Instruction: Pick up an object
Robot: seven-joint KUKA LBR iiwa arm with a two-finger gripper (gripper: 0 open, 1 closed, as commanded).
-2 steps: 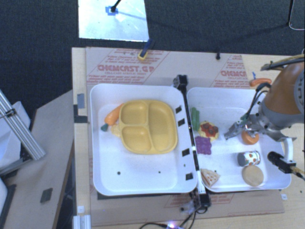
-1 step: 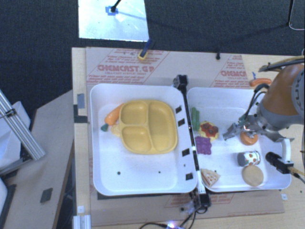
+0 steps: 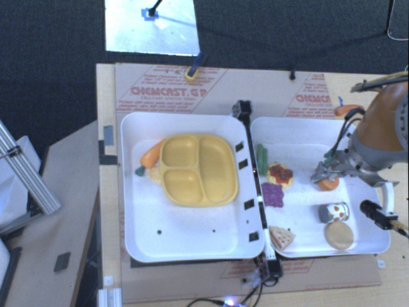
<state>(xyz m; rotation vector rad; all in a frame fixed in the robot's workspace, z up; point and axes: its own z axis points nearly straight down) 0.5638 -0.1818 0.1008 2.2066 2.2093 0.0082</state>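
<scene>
My gripper (image 3: 327,174) sits low in the right bin (image 3: 300,130), right over a small orange piece (image 3: 328,184); I cannot tell whether it grips it. Near it lie a printed cup (image 3: 335,212) on its side and a round tan cookie (image 3: 339,235). Further left: green bean (image 3: 261,159), purple grapes (image 3: 272,195), pizza slice (image 3: 280,174). The left bin (image 3: 192,242) holds a glossy yellow divided plate (image 3: 197,169) and a carrot (image 3: 151,155).

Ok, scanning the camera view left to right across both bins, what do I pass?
carrot → yellow divided plate → green bean → purple piece → small can, with the gripper over an orange item above it.
</scene>
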